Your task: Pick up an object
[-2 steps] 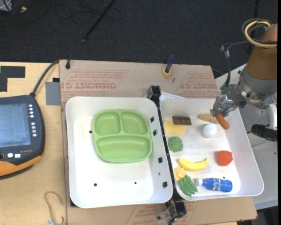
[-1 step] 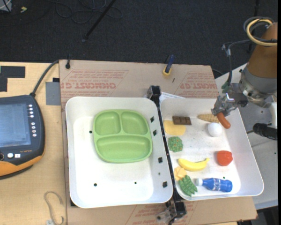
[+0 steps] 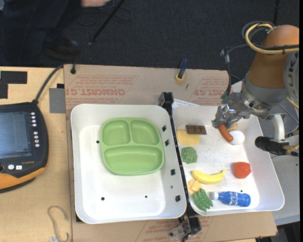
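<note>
At the far side of the right bin (image 3: 272, 185), a red-orange sausage (image 3: 225, 133) lies tilted just below the tool (image 3: 226, 119), touching a white egg (image 3: 237, 137) on its right; the tool is so close that it seems to touch the sausage's upper end, but whether its fingers are open or closed I cannot tell. Left of the sausage lies a brown chocolate bar (image 3: 196, 130), with a yellow cheese piece (image 3: 188, 138) and a green broccoli (image 3: 189, 156) below it. Nearer the camera are a banana (image 3: 208, 176), a red pepper (image 3: 242, 170), a blue bottle (image 3: 233, 198) and a green leafy piece (image 3: 202, 199). A green divided plate (image 3: 132, 146) lies in the left bin (image 3: 88, 195)
</note>
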Robot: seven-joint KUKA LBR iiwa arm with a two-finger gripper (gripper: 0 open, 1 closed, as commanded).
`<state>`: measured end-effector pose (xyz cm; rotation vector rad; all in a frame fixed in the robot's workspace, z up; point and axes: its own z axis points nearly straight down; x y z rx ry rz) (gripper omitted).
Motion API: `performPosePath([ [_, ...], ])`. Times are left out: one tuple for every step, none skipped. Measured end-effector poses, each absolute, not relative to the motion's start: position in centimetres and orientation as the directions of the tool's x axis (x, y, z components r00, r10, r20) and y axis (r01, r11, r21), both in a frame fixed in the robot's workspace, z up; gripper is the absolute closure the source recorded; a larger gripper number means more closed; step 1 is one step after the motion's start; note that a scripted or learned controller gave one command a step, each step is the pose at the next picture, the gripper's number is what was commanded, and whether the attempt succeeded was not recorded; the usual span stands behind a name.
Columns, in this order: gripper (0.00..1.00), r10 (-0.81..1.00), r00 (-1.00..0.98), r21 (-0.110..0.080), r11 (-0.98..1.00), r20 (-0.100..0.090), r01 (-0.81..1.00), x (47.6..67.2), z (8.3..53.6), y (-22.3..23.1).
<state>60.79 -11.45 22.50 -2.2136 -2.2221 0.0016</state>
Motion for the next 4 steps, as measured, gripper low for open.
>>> performPosePath([
  [1.0,1.0,-0.005,-0.002,0.005,0.003,1.0,60.9,23.4,-6.4],
  [1.0,1.0,-0.004,-0.003,0.004,0.002,1.0,62.0,22.5,-1.8],
  [1.0,1.0,-0.004,-0.002,0.004,0.001,1.0,62.6,23.6,3.4],
  [1.0,1.0,-0.004,-0.003,0.004,0.001,1.0,62.2,23.6,7.7],
])
